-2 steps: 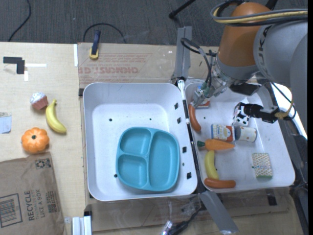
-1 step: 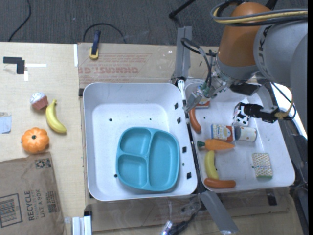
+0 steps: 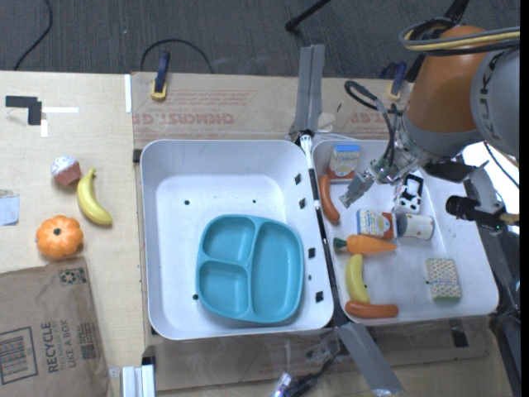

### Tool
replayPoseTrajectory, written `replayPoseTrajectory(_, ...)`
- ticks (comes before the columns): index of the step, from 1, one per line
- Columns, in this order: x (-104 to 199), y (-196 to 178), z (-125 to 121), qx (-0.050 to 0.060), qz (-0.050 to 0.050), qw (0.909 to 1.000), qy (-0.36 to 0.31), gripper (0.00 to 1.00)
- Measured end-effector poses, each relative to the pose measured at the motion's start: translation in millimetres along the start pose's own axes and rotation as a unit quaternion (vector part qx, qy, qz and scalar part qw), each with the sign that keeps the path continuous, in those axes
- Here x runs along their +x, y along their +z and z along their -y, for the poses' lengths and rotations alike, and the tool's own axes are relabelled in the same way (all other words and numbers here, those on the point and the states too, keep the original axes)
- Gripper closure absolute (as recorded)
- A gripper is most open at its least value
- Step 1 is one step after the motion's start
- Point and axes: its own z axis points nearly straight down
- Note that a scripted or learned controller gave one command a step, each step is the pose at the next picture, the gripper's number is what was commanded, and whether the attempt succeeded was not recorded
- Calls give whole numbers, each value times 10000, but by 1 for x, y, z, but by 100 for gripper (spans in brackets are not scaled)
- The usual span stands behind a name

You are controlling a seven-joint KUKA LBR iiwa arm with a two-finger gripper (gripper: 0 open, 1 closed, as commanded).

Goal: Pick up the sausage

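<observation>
White plastic formed both shallow bins; the right bin (image 3: 483, 292) was taken as the landmark for all positions below. The gripper (image 3: 360, 190) was seen above the upper left part of that bin, hung from the grey arm (image 3: 450, 81) with its orange band. Whether its fingers were spread or closed could not be told, and nothing was seen held between them.

Two sausage-like items were noted. One sausage (image 3: 329, 199) lay upright against the left wall of the bin, just beside and slightly below the gripper. A second sausage (image 3: 371, 309) lay flat at the front edge of the bin, well apart from the gripper. The task was judged not yet done.

Other contents of the bin were recorded: a carrot (image 3: 371, 244) near its middle, a banana (image 3: 356, 277) between the carrot and the front sausage, a small carton (image 3: 374, 222) above the carrot, a cup (image 3: 345, 157) at the back left corner and a sponge (image 3: 443, 278) toward the right side. A blue plate (image 3: 250, 268) was seen in the left bin (image 3: 165, 222).

Risks were judged as follows. Because the near sausage rested against the wall, one finger could be blocked by the wall or rim, and the sausage could be pushed aside instead of clamped. Its rounded, smooth form was expected to slip from an off-centre grip. The carton, lying close by, could be struck or seized in error.
</observation>
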Motion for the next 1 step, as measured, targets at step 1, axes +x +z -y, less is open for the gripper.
replayPoseTrajectory(1,8,-6,1,-12,4,9716,-2365,0)
